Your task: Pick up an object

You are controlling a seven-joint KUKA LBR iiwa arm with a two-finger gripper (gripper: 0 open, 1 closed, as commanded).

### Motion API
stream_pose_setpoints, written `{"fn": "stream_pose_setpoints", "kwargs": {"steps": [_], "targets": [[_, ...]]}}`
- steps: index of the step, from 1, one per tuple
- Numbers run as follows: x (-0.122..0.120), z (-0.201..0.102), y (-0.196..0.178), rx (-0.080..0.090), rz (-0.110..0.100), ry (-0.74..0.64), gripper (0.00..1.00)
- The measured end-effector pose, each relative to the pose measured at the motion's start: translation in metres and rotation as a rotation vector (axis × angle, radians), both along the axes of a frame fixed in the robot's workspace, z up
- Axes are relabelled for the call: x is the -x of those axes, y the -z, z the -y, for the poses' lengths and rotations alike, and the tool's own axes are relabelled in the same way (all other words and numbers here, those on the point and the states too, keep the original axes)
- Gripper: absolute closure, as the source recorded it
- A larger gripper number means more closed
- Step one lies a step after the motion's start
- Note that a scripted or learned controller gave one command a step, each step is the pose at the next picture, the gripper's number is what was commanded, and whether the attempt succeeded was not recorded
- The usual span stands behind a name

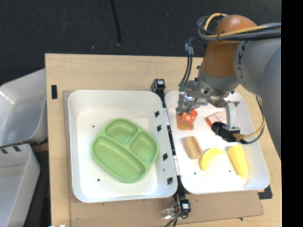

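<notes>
Camera view, gripper (188,109) over orange carton (186,120) in right bin (255,176), its state unclear, no legible writing

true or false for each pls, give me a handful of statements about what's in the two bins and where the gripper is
1. The green divided plate lies in the left bin. True.
2. The gripper hangs over the left bin. False: it is over the right bin, just above the orange carton.
3. The yellow banana lies on the green divided plate. False: it lies on the floor of the right bin, between the tan bread roll and the yellow corn cob.
4. The tan bread roll lies in the right bin, below the orange carton in the view. True.
5. The green divided plate carries food. False: its compartments are bare.
</notes>
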State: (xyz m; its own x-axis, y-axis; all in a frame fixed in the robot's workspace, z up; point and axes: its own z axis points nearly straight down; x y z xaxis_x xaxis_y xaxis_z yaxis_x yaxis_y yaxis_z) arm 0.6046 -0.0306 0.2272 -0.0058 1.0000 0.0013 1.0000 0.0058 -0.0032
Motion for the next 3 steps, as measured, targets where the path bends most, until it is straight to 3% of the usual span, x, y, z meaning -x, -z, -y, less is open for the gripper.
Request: {"fn": "stream_pose_setpoints", "kwargs": {"steps": [2, 3], "targets": [[-0.004, -0.097, -0.001, 0.001, 0.004, 0.000, 1.00], [-0.003, -0.095, -0.001, 0.001, 0.004, 0.004, 0.00]]}}
